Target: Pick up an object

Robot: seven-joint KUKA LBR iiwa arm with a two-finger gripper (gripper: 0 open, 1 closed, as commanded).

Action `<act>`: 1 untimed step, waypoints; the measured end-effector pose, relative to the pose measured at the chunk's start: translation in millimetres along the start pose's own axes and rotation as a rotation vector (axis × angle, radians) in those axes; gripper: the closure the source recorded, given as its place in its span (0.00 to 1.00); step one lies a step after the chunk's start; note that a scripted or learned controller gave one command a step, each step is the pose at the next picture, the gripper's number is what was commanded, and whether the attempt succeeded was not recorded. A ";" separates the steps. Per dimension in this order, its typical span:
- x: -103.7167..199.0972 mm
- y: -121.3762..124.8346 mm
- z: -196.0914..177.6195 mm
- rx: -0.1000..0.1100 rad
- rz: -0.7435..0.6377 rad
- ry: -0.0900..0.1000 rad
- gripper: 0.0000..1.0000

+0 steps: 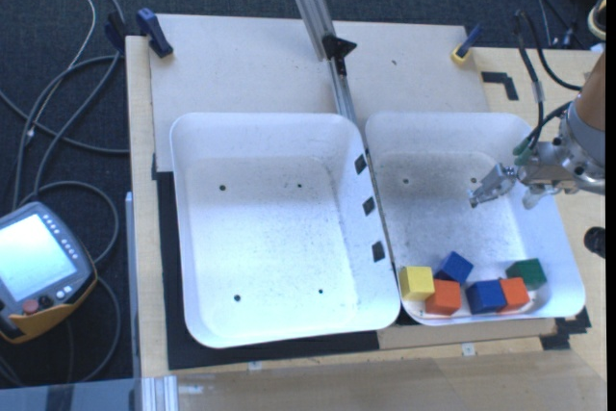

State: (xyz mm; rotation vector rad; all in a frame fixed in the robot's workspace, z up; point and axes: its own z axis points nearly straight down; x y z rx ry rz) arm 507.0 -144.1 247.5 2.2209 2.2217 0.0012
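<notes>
Two-finger metal gripper (500, 188) hangs over the right shallow white plastic bin (438, 135), fingers slightly apart, nothing between them. Small blocks cluster along that bin's near wall, well apart from the gripper: yellow cube (417, 281), two blue cubes (455, 266), two orange cubes (444, 296), green cube (527, 271). Left white bin (260, 135) sits alongside on the tabletop (241, 63).

Arm reaching in from the right

The claw (504, 187) hangs tilted leftward (fingers apart, nothing between them), the grey wrist behind it.
</notes>
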 end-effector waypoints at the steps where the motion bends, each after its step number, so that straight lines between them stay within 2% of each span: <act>1: -35.3 -13.3 27.1 0.006 0.004 0.001 0.00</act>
